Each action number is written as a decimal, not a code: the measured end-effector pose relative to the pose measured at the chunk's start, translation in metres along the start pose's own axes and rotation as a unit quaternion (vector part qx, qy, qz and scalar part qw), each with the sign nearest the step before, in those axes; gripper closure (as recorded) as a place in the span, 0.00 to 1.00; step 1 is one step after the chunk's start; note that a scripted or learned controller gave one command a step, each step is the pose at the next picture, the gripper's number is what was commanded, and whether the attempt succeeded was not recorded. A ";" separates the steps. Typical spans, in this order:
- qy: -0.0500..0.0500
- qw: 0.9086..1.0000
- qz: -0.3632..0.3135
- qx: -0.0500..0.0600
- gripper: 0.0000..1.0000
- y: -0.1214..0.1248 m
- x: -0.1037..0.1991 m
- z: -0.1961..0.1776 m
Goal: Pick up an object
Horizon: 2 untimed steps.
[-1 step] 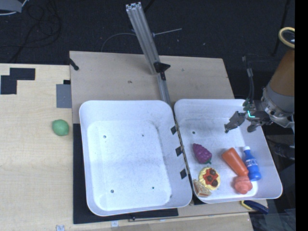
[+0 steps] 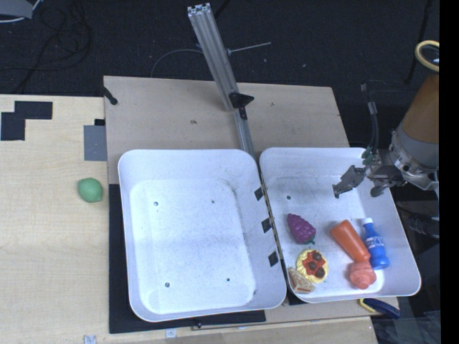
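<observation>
My gripper hangs over the far right part of the right bin, fingers spread open with nothing between them. Below it in the bin lie a purple grape bunch, an orange carrot-like piece, a blue bottle with a white cap, a pink lump and a yellow pizza-like toy with red dots. The gripper stands above and apart from all of them, nearest the orange piece and the bottle.
The left bin sits beside the right one, with black clips along their shared edge. A green ball rests on the wooden bench to the left. A metal rail slants up behind the bins.
</observation>
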<state>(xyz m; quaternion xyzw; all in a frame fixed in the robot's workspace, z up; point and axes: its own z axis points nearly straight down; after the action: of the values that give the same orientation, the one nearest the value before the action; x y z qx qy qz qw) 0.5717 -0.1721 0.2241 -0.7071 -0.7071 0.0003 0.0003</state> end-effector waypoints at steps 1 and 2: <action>0.000 1.000 0.000 0.002 0.00 -0.006 -0.008 0.050; 0.001 1.000 0.000 0.002 0.00 -0.011 0.002 0.104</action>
<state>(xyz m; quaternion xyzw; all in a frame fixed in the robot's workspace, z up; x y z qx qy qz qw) 0.5610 -0.1701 0.1205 -0.7072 -0.7070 0.0013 0.0023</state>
